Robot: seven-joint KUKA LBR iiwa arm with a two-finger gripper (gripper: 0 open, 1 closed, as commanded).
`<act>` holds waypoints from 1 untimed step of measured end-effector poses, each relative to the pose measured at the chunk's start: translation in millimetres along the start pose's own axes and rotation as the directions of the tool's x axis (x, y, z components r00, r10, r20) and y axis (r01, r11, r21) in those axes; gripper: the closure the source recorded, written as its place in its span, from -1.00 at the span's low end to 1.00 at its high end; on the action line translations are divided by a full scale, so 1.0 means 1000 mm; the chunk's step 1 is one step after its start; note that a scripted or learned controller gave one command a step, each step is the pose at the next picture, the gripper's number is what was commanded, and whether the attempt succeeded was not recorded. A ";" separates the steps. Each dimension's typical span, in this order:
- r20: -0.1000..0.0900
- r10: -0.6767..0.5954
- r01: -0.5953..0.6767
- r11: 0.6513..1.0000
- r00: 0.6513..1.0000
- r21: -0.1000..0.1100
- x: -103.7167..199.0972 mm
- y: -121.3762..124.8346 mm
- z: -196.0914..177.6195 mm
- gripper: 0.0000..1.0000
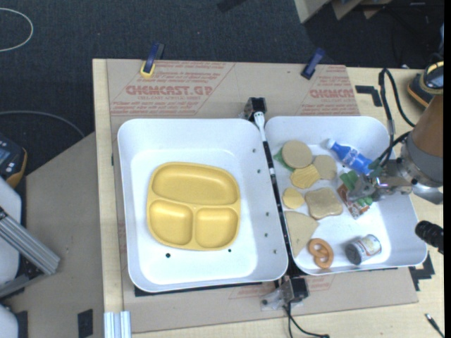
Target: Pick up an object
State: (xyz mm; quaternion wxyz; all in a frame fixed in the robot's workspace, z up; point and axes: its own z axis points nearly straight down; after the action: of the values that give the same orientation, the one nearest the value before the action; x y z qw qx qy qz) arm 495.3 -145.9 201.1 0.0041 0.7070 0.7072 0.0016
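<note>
The right white bin (398, 220) holds several small items. A blue bottle (350, 158) lies at its far side. Several tan and yellow cookie-like pieces (305, 177) are clustered at its left, with a tan bread-shaped slice (323, 203) among them. A brown pretzel (320, 252) and a small silver can (363, 248) lie near the front edge. My gripper (364, 189) is low in the bin, just right of the slice and below the bottle. It sits over a green and red packet (359, 205), which it partly hides.
The left white bin (134, 189) holds a yellow divided tray (194, 204). The arm (430, 146) comes in over the right bin's right rim. Blue clamps (313, 63) grip the bench's far edge.
</note>
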 end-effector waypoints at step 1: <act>-0.001 -0.001 0.001 1.000 1.000 0.002 0.000 0.001 -0.025 1.00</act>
State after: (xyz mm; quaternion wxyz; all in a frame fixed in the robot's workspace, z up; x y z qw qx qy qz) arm 496.5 -146.2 226.5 0.0029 0.7068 0.7074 0.0011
